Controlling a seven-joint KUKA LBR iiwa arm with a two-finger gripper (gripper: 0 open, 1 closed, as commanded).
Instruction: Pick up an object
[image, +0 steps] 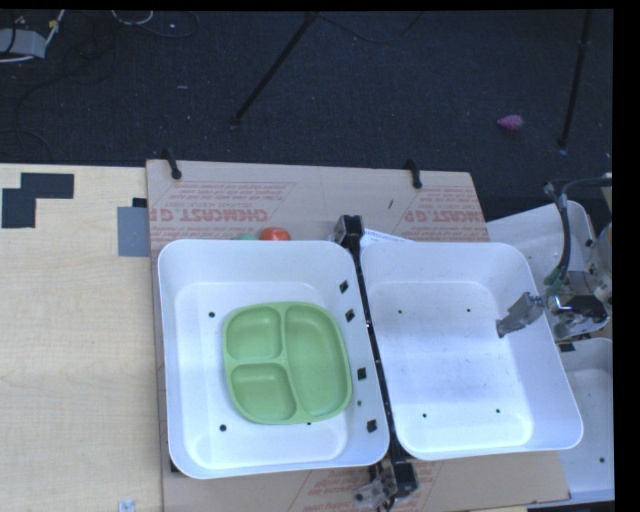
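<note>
A light green divided plate (287, 361) with three compartments lies flat in the left bin (190, 300). My gripper (522, 313) sits at the right rim of the right bin (450, 420), low over its right side and well away from the plate. Nothing shows in the gripper. The arm's wrist (578, 305) reaches in behind it from the right edge.
A small orange-red object (274, 235) and a bit of green (245, 237) peek over the left bin's far wall, on the cardboard sheet (300, 200). A black clip bar (365, 340) runs between the bins. A wooden bench top (70, 350) lies to the left.
</note>
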